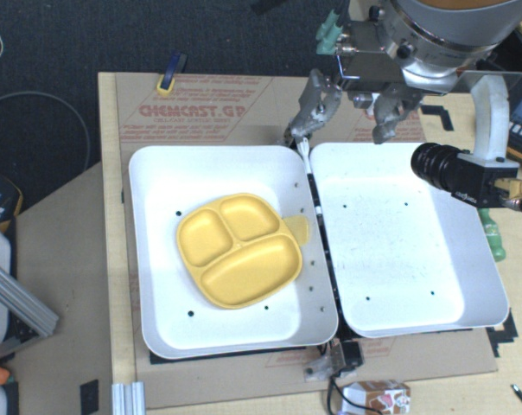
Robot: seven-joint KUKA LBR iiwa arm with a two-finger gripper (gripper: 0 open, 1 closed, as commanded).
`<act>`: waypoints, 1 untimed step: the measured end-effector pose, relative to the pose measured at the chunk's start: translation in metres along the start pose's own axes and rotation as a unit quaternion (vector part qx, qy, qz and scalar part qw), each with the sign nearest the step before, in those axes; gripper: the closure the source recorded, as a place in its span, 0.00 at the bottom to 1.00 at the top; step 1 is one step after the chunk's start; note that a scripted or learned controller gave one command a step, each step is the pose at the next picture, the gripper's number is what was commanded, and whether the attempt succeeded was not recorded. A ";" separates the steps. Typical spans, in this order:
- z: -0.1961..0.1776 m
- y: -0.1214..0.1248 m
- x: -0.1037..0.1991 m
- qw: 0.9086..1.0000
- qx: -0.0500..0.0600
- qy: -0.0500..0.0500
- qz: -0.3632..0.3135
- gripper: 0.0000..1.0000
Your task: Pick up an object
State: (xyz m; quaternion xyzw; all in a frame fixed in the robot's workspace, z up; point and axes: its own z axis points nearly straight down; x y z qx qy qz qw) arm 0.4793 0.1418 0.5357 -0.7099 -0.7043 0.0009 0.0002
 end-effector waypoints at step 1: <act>-0.010 0.000 0.004 1.000 -0.001 0.000 -0.004 1.00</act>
